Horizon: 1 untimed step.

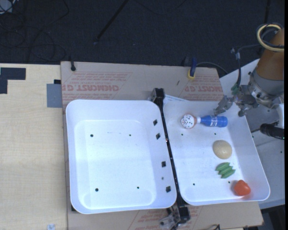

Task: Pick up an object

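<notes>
1. The bench (24,143) has a pale wood-grain top on the left; a flat sheet of brown cardboard (134,83) with red print lies under both bins, and the floor beyond is dark, with cables across it.
2. The left bin (74,128) is a shallow, smooth white plastic tray with rounded corners and small dark dots on its floor.
3. The right bin (257,152), of the same make, touches it along a black clipped seam.
4. In the right bin, near the far wall, lies a blue bottle-like cylinder (214,121) on its side, with a white, speckled ball (187,121) at its left end.
5. Below these sits a rounded, beige, egg-shaped lump (222,149), then a small green ribbed piece (225,170), then a glossy orange-red ball (241,188) near the front right corner.
6. The gripper (225,104) hangs over the far right edge of the right bin, just above the blue cylinder; it has hold of nothing, and how far it is open I cannot tell.
</notes>
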Each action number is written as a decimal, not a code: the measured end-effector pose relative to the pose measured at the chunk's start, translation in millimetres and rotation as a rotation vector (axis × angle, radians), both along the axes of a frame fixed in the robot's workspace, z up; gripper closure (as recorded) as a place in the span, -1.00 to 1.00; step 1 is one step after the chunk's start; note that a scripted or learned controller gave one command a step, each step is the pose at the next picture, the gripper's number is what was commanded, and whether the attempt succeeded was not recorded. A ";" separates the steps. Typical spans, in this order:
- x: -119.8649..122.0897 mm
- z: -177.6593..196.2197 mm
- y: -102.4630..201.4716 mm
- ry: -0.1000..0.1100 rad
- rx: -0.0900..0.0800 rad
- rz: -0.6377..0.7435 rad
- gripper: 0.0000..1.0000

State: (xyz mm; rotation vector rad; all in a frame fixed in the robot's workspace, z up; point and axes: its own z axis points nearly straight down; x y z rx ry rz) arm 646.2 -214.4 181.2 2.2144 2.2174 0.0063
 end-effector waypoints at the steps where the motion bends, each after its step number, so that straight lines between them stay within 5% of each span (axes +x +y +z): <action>1: -22.6 -98.6 2.6 0.014 0.004 -0.001 -1.00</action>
